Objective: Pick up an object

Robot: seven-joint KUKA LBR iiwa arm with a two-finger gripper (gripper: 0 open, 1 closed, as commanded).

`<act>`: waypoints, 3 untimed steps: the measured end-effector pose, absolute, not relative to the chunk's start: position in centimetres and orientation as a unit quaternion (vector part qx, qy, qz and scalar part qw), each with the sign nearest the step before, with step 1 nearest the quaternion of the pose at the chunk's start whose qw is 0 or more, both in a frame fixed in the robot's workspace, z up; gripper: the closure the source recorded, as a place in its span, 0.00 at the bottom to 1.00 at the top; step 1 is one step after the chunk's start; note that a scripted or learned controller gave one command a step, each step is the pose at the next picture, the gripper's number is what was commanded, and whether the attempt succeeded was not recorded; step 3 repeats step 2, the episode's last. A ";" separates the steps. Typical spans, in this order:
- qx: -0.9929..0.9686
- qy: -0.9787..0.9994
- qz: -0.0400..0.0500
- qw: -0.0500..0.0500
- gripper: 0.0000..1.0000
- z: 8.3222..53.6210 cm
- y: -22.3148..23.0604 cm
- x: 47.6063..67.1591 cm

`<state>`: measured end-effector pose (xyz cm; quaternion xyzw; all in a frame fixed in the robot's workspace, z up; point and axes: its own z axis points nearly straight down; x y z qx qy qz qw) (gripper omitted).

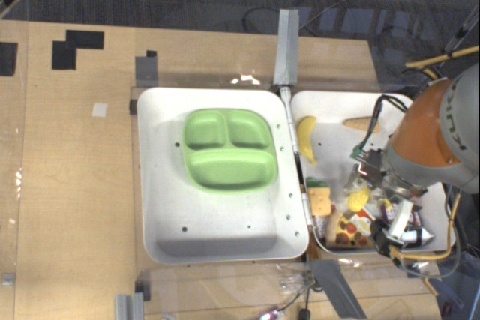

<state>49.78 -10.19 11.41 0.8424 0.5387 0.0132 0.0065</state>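
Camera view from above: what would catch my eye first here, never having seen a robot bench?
Probably the bright green tray with three compartments, lying alone in the left bin. Next, the grey arm with its orange band reaching from the right over the right bin, where a yellow banana lies by the left wall and small colourful toy foods crowd the near end.

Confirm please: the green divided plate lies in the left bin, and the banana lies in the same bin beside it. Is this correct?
Not quite. The green divided plate does lie in the left bin, but the banana lies in the right bin, near its left wall. The camera view shows this.
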 end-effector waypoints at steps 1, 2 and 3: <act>0.805 0.594 0.001 0.001 1.00 11.6 -8.7 60.6; 0.772 0.635 0.002 0.002 1.00 18.6 -6.8 62.9; 0.772 0.635 0.002 0.002 1.00 18.6 -6.8 62.9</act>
